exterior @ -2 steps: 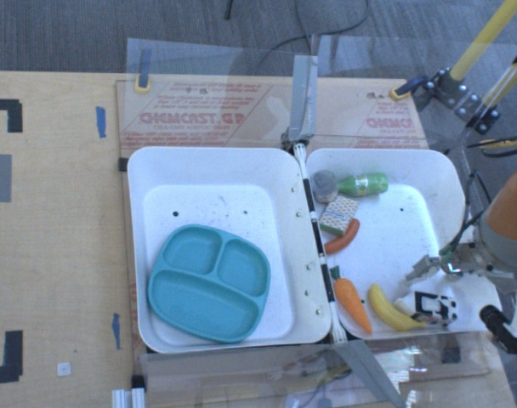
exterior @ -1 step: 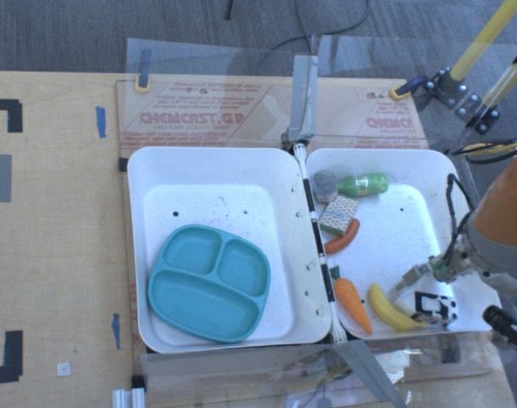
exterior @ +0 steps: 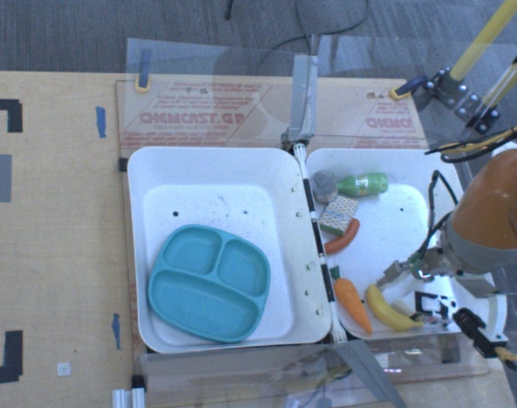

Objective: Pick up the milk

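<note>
Milk (exterior: pixel 338 213), a small boxy carton, lies well apart from the gripper (exterior: pixel 400 276); grip state unclear.

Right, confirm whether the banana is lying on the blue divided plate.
No: the banana lies in the right bin beside the carrot, while the blue divided plate sits in the left bin.

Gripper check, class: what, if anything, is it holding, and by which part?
Nothing is visibly held. The gripper hangs over the right bin above the banana; the milk carton lies apart near the divider.
</note>
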